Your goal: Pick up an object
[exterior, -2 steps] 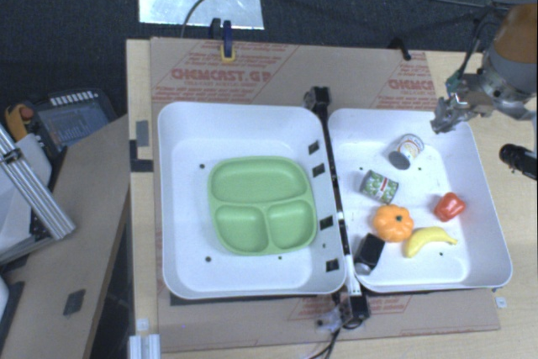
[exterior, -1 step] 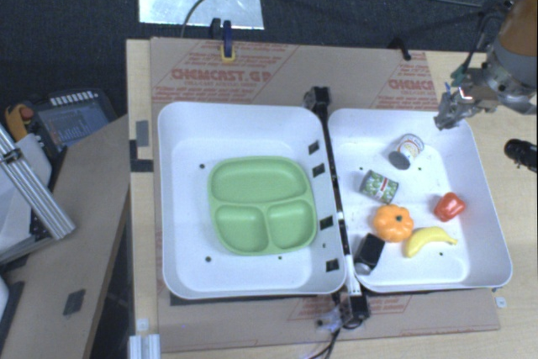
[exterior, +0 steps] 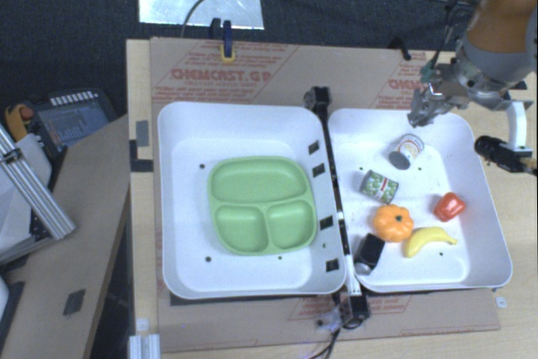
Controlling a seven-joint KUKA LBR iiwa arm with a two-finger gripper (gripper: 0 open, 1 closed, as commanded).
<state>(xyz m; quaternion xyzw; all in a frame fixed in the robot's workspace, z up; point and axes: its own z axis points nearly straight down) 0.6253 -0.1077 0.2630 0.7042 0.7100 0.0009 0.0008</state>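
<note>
Entry, bench as I see it from the overhead camera: two white bins side by side; left bin (exterior: 181, 181) carrying a green divided tray (exterior: 259, 206); right bin (exterior: 483, 248) carrying the loose items.

Gripper (exterior: 423, 115): hanging over the far edge of the right bin, near its back wall; whether it is spread or pressed together I cannot tell from this angle; I see nothing pinched in it.

Items, right bin, far to near:
- small silver can (exterior: 406, 150), lying on its side, open end facing toward the divider; nearest candidate, just below the gripper in the picture;
- green-labelled can (exterior: 379, 185), also tipped over, long axis running slantwise across the bin;
- red pepper (exterior: 450, 206), toward the right wall;
- orange pumpkin-like piece (exterior: 392, 222), mid-bin;
- banana (exterior: 429, 240), just beside the orange piece, long axis roughly left to right;
- black block (exterior: 369, 250), against the divider at the near side.

Governing relation: the silver can lies toward the near side and slightly left of the gripper, closer than anything else; I judge it the likeliest target; a short travel inward and down would put the gripper over it; being round and on its side, it may roll if caught off-centre, so I would want the grip taken across its long axis.
</note>
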